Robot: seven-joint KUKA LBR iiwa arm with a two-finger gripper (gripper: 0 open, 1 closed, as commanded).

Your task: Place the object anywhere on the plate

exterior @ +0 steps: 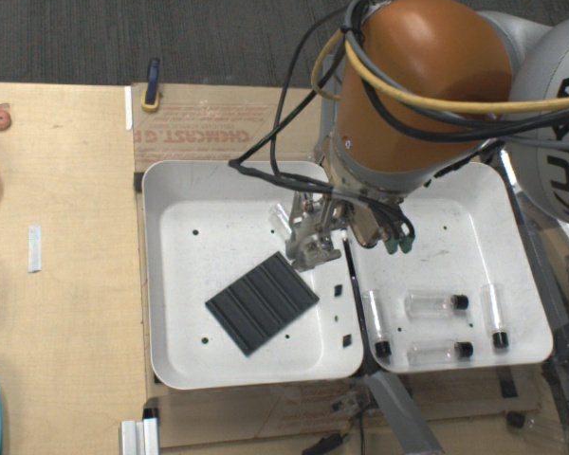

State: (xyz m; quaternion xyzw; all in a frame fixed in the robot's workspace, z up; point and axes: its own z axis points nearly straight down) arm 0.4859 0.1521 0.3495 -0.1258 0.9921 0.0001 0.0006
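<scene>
You can see the gripper (308,245) hanging low over the left bin (171,254), just beside the far corner of the dark ribbed plate (263,302). The objects, clear tubes with black caps (436,303), lie in the right bin (512,254). They look light, stiff and slippery; take one around its middle. Whether the gripper is open or closed, I cannot tell.

The worktop (57,207) is viewed from one fixed camera set high above, angled downward (fairly near), both white bins (171,349) taken in together.
</scene>
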